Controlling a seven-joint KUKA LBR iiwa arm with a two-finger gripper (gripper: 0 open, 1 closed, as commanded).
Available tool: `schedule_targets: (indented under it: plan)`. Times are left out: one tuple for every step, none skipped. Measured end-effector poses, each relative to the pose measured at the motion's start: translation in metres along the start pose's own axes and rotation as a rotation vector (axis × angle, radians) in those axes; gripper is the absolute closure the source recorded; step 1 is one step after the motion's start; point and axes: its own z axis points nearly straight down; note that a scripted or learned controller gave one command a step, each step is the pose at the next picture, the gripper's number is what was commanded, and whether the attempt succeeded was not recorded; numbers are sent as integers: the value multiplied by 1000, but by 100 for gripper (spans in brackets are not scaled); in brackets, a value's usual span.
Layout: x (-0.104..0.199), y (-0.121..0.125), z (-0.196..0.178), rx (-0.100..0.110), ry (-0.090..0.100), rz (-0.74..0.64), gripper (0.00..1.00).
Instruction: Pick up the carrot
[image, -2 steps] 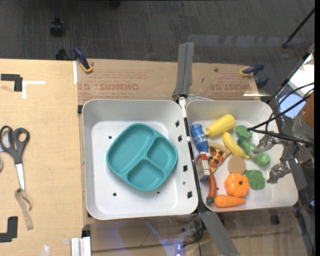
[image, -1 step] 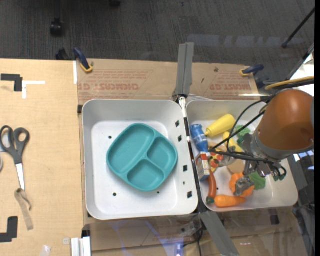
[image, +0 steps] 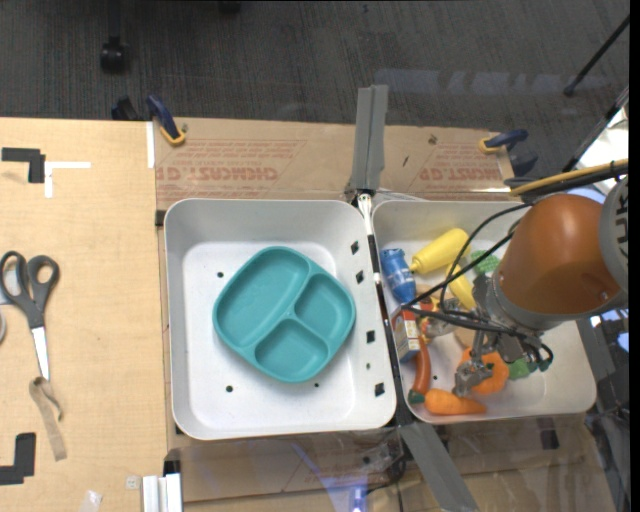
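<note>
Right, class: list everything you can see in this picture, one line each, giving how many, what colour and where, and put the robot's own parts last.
Shallow white plastic bins: two, white, side by side on the bench.
Teal divided plastic plate: one, teal, three compartments, in the left bin.
Orange carrot: one, orange, near the front edge of the right bin.
Yellow toy food: one, yellow, back of the right bin.
Blue can: one, blue, right bin beside the divider.
Grey-handled scissors: one, on the wooden bench at far left.
Blue clamps: two, on the cardboard edge behind the bins.
Gripper: one, dark, just above the carrot.
Arm's orange band: one, over the right bin.
</note>
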Motion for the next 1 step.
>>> schedule_targets:
  plan:
    - [3,0,-1,1,-7,-6,0]
